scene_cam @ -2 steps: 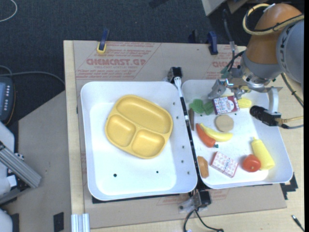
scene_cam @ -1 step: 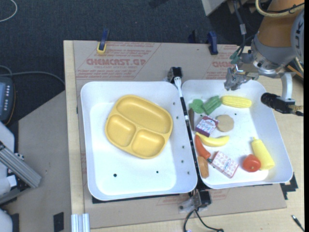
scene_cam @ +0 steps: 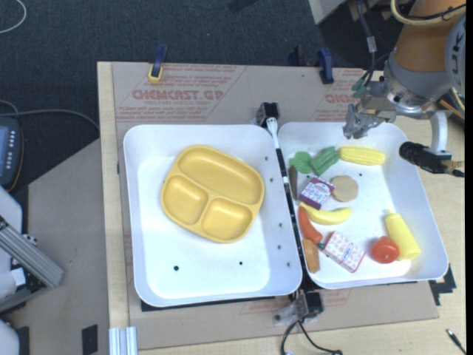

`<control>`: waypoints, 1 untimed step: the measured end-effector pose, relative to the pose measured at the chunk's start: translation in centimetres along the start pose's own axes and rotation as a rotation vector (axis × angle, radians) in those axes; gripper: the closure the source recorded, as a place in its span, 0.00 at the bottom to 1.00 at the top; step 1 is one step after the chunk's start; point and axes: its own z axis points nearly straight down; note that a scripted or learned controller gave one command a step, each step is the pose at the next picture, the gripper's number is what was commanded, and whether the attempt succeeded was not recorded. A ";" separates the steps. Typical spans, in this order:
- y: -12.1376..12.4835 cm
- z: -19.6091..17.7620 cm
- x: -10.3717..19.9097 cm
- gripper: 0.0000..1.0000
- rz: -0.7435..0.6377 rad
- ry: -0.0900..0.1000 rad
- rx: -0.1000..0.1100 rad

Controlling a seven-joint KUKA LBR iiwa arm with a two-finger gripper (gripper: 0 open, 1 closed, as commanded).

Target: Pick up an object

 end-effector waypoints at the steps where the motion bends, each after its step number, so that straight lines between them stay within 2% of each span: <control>1: -5.3 0.8 2.4 1.00 0.001 0.002 0.009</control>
